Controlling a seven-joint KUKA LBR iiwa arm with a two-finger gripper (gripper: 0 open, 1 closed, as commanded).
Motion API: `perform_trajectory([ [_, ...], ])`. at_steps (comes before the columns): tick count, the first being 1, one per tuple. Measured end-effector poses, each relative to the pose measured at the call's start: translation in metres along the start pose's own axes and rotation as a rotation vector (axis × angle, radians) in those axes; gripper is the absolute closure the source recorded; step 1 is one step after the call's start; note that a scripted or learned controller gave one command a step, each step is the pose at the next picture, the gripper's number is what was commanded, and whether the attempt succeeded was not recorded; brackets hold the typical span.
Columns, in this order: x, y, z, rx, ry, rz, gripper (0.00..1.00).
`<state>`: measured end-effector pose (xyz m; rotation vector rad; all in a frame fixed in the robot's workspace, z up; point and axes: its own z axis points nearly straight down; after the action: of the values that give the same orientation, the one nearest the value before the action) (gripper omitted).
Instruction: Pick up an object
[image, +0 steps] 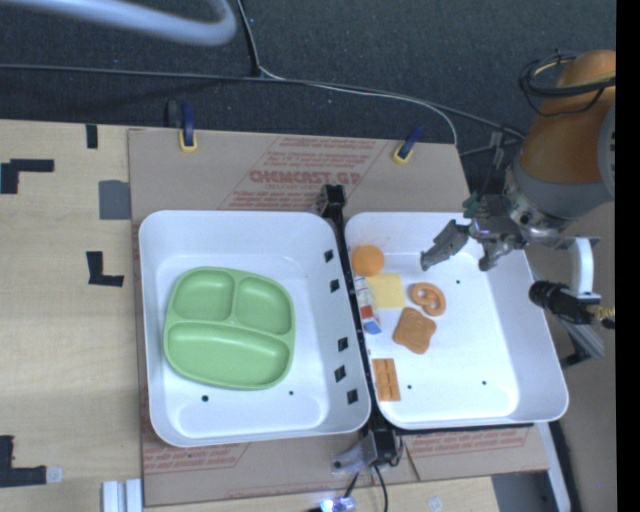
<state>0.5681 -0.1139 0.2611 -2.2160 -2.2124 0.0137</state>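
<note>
Looking down at a slant on a pale wooden bench (60, 330) marked with strips of black tape, a brown cardboard sheet (290, 175) lies under two shallow white bins set side by side. Nearest the viewer, at the 6 o'clock edge of the right bin (520, 395), sits a flat orange cracker (386, 379). Above it come a brown slice of toast (414, 330), a small pretzel (428, 297), a yellow cheese block (386, 291) and an orange ball (368, 260), all clustered toward 9 o'clock in that bin. The left bin (160, 235) holds a green divided plate (229, 328). Farther back, two yellow clamps (187, 138) pin the cardboard, and dark carpet (400, 50) lies beyond with a black cable (330, 85) across it. From 3 o'clock the arm (565, 130) reaches in. Its gripper (458, 252) hangs above the right bin's 12 o'clock edge, fingers spread apart, with nothing between them.
</note>
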Motion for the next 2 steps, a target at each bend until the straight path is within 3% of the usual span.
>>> perform_trajectory([
  [1, 0.000, 0.002, -0.006, -0.012, -0.001, -0.003, 0.00],
  [2, 0.007, 0.010, 0.050, -0.008, -0.001, -0.003, 0.00],
])
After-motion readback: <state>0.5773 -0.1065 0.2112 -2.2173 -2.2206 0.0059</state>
